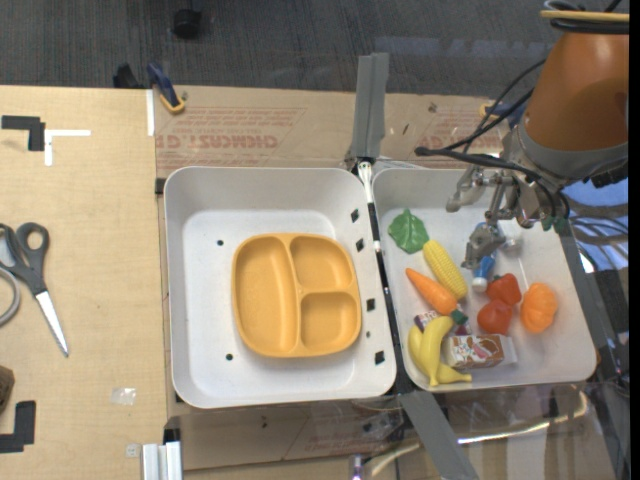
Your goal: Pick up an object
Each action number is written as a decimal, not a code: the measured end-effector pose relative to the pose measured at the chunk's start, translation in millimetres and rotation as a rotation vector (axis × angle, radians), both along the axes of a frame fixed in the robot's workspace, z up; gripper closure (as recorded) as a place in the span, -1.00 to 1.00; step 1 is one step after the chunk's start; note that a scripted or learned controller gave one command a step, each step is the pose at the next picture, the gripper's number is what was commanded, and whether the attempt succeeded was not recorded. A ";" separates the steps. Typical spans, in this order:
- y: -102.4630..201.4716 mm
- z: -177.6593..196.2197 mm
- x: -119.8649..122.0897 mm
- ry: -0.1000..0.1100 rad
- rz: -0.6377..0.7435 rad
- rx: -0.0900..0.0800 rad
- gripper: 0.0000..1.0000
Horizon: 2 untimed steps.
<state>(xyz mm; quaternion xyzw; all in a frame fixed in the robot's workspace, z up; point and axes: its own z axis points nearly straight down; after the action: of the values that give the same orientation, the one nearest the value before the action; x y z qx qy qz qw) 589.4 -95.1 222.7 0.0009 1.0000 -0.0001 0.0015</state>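
Observation:
My gripper [486,242] hangs low in the right bin [575,363], near its middle. Just below its tip lies a small blue object [486,266]; whether they touch is unclear. Around it lie a corn cob [444,268], a carrot [431,289], a green leaf [407,230], a red pepper [499,303], an orange fruit [538,308], a banana [430,352] and a small snack packet [477,349]. Nothing is visibly lifted.
The left bin [190,298] holds a yellow divided plate [296,295]. A grey divider bar [370,108] runs between the bins at the back. Scissors [38,278] lie on the wooden bench at the left. Cables trail from the arm [580,78] at the upper right.

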 end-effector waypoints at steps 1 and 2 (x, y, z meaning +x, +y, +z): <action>-15.3 -126.0 -52.3 -0.006 -0.044 -0.001 -1.00; 2.4 -124.3 16.1 -0.012 -0.034 -0.001 -1.00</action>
<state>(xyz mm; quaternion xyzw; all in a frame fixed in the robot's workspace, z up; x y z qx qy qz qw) 605.4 -92.7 98.4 0.0181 0.9998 -0.0004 0.0076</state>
